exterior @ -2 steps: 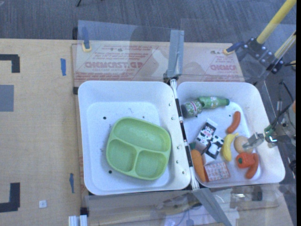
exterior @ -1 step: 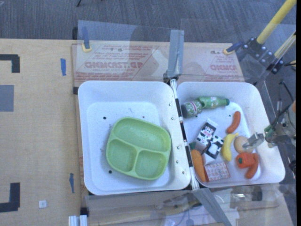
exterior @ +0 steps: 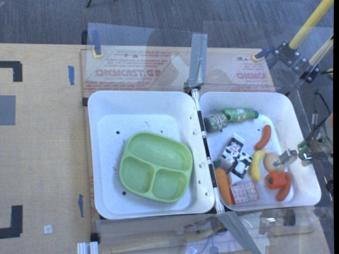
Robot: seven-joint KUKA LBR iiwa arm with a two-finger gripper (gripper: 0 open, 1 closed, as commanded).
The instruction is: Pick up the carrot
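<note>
1. Desk (exterior: pixel 42 142) of pale wood at far left, bare apart from tape marks.
2. Left bin (exterior: pixel 100 110) next, carrying a green divided plate (exterior: pixel 156 165) lying flat, with nothing on the plate.
3. Right bin (exterior: pixel 288 102) beside it, crowded with toy food.
4. Carrot (exterior: pixel 223 186), judged to be the long orange piece, lying flat in the right bin's near-left corner, lengthwise along the wall shared with the left bin and touching a small pink box (exterior: pixel 244 192) on its right side.
5. Further right: a black-and-white toy (exterior: pixel 235 155) mid-bin, a green bottle (exterior: pixel 233 115) on its side at the far wall, then a banana (exterior: pixel 257 164), a red sausage (exterior: pixel 263 137), a pale round piece (exterior: pixel 271 161) and an orange-red vegetable (exterior: pixel 279 184).
6. Tool (exterior: pixel 290 156) low over the bin's right half, just beside the pale round piece and above the orange-red vegetable, well apart from the carrot. Cannot tell whether apart or together; nothing seen clamped in it.
7. Arm (exterior: pixel 317 151) coming in from the right edge, mostly hard to make out, apparently roughly level and pointing leftward.
8. Task judged barely begun: carrot untouched, not lifted. Still left: crossing the bin leftward, lining up with the carrot's length, closing on it, raising it.
</note>
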